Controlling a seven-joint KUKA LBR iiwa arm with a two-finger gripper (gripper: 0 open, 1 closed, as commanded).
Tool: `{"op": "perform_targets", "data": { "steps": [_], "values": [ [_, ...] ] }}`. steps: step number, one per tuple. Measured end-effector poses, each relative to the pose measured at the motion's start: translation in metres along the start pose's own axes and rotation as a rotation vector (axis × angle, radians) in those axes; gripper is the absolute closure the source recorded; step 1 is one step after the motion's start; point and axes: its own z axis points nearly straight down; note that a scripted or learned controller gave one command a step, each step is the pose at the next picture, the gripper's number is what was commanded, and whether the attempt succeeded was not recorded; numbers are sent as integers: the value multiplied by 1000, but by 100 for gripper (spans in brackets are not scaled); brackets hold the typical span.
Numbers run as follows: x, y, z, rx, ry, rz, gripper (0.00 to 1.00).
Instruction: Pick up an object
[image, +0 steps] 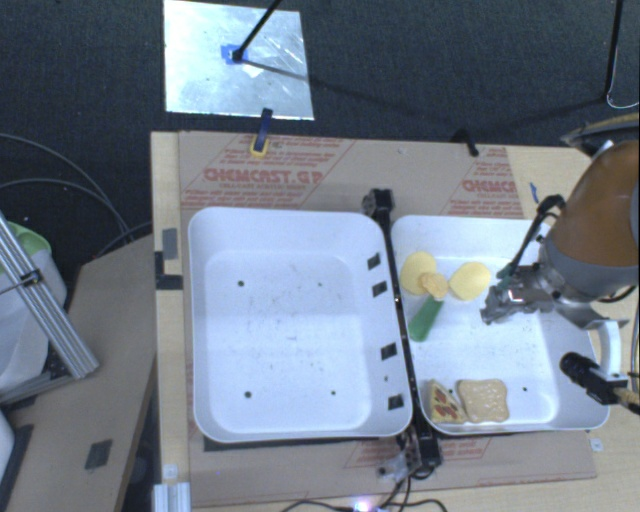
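Tool (497, 305) tip blurred above right bin (520, 410), arm (600, 230) cut off.

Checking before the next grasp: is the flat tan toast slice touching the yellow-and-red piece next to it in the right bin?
Touching. In the camera view, the toast slice overlaps the yellow-and-red piece with no gap.

**Red lettering on the board beneath the bins**

The brown board (330, 165) under the two white bins carries red printed lettering. Behind the left bin (290, 325) it reads "CHEMCAST G P", upright and legible. A second red print sits behind the right bin (520, 390), slanted; it looks like the same word, though its letters are too broken to read with certainty.
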Motion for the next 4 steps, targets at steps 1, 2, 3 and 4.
{"op": "perform_targets", "data": {
  "steps": [1, 2, 3, 4],
  "values": [
    [46, -33, 4, 9, 0, 4, 100],
    [84, -31, 7, 6, 0, 3, 100],
    [126, -28, -144, -13, 1, 0, 100],
    [19, -14, -25, 13, -6, 20, 100]
  ]
}}
